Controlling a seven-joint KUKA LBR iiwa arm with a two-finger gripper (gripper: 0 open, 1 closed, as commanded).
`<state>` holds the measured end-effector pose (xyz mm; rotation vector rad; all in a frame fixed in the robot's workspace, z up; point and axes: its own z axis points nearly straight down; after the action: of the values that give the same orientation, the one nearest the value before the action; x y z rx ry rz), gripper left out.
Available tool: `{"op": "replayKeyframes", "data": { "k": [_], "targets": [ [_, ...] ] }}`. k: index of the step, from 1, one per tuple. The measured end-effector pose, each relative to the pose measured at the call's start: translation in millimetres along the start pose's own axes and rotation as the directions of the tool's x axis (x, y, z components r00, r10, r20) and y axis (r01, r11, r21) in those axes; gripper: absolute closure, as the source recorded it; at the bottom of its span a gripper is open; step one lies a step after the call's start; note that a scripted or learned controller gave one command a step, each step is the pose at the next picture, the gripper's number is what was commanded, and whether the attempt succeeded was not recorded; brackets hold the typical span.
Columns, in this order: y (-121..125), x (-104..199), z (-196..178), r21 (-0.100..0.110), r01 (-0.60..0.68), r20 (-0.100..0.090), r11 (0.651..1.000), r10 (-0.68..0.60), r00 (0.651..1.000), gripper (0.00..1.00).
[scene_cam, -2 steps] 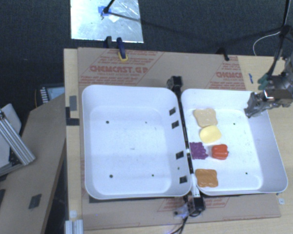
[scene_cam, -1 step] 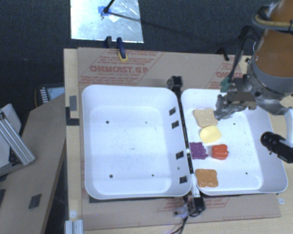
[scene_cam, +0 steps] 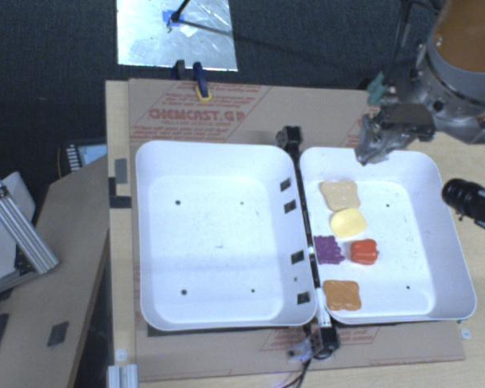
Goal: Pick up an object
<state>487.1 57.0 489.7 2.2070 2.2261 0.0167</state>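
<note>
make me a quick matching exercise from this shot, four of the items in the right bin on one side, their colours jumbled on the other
Things:
1. item nearest the tool, at the far end of the row
2. item second in the row
3. item next to the divider
4. item at the near end of the row

Colours:
A. purple
B. orange-brown
C. pale tan
D. yellow

Pairs: 1-C, 2-D, 3-A, 4-B

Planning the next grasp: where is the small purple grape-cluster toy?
The small purple grape-cluster toy lies in the right white bin, against its left wall, beside the red pepper toy.
</note>
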Motion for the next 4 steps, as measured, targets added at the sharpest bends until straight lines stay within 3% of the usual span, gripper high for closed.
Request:
{"op": "replayKeyframes", "data": {
  "k": [1, 2, 3, 4],
  "targets": [
    [0, 75, 8, 0.01, 0.001, 0.0, 1.0, -0.001, 1.0, 1.0],
    [1, 128, -35, 0.007, 0.0, -0.001, 1.0, 0.0, 1.0, 1.0],
    [59, 157, -45, 0.007, -0.001, 0.001, 1.0, 0.001, 1.0, 1.0],
    [57, 156, -56, 0.007, 0.0, 0.001, 1.0, 0.0, 1.0, 1.0]
  ]
}}
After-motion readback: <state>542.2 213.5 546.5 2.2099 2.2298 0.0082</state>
